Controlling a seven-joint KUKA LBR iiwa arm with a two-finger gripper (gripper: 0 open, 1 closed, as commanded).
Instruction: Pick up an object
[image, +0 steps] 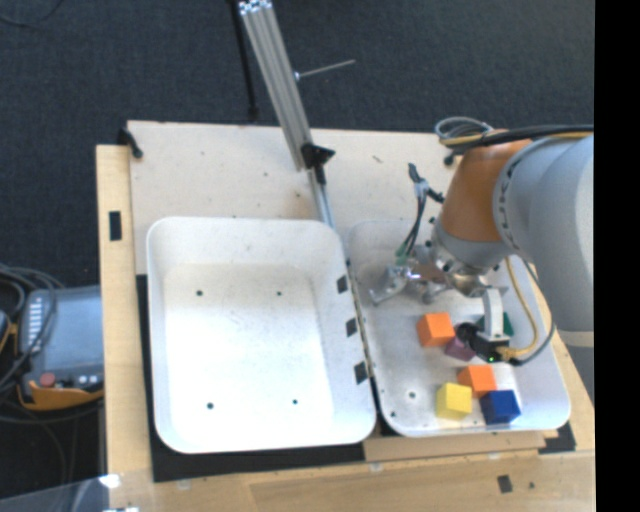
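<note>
Two shallow white bins sat side by side on a pale wooden bench (200, 165), seen from above at a slant. The left bin (250, 235) was the larger in view. The right bin (385, 400) held five small blocks, all gathered toward its near right corner. An orange block (436, 328) lay nearest the bin's middle, with a purple block (459, 348) touching its near right side. Closer to the bin's near edge sat a second orange block (482, 377), a yellow block (453, 399) and a blue block (500, 405), the three packed close together.

A grey arm with an orange band (475, 195) reached in over the right bin's far right part. Its gripper (400, 283) hung low over the bin's far half, metal parts pointing toward the left bin. Whether its jaws were apart or together could not be made out. Every block lay apart from the gripper, toward the near edge; the first orange block was the closest.
</note>
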